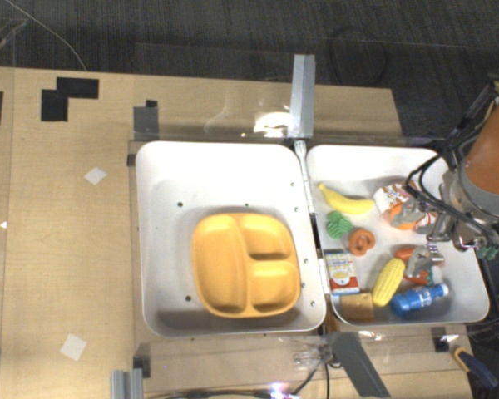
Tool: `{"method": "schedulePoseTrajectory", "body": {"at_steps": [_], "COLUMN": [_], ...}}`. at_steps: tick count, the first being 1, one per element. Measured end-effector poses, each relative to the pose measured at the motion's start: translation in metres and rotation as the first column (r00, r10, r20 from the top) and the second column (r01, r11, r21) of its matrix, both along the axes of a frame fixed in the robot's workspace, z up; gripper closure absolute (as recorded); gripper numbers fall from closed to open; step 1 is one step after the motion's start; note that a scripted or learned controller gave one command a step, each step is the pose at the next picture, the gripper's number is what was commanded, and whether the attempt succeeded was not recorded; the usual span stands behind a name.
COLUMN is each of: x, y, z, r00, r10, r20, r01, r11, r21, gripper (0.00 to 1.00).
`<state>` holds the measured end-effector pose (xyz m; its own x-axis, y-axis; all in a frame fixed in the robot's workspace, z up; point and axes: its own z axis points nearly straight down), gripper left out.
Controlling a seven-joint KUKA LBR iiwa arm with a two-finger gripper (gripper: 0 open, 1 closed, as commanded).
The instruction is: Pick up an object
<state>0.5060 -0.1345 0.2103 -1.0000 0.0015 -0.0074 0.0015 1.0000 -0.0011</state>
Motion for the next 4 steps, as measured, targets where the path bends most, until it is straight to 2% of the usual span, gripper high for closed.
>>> {"method": "schedulePoseTrajectory", "body": {"at_steps": [1,2,3,4], "x": [0.007,-0.017,0.043,0.024], "y": [-0.009,-0.035,-0.021,-0.015], "z": [-0.11,-0.071,-0.12,-0.051], "r00": [0.987,0.991,1.0,0.998], "r10": [-0.161,0.136,-0.024,0.057], "r20": [0.008,0.001,0.009,0.005], "r01": [0.161,-0.136,0.024,-0.057], "r11": [0.987,0.991,1.0,0.998], "r21": [0.001,-0.002,-0.001,-0.002], "gripper": [0.0,0.0,0.0,0.0]}}
